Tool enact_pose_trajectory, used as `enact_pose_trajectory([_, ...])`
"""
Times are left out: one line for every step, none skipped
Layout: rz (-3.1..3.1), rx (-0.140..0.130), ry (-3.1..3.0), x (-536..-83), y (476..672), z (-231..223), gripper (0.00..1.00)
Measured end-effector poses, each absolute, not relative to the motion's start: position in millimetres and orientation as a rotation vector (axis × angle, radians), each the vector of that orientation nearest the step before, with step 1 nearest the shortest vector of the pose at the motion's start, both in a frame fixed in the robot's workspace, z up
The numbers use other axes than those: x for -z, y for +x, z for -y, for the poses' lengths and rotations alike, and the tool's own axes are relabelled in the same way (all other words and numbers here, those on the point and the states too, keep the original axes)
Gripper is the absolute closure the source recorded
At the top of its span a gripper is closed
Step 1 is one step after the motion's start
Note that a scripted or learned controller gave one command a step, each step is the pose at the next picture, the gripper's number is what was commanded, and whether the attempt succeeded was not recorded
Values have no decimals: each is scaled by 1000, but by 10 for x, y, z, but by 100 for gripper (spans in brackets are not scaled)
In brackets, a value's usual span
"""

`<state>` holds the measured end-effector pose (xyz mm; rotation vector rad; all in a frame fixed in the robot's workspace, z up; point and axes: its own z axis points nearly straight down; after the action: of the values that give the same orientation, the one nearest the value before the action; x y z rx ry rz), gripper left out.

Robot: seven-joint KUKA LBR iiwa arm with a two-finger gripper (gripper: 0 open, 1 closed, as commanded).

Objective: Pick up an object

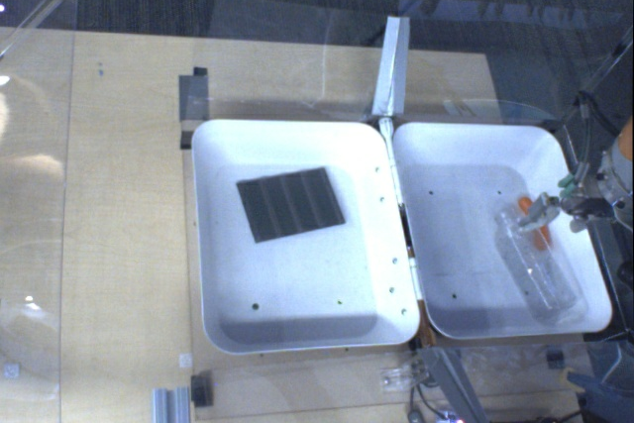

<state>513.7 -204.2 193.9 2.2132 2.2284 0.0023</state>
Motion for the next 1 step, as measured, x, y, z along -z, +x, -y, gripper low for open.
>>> enact_pose_trajectory([-2234, -4, 2201, -901, 5777, 2048, 0])
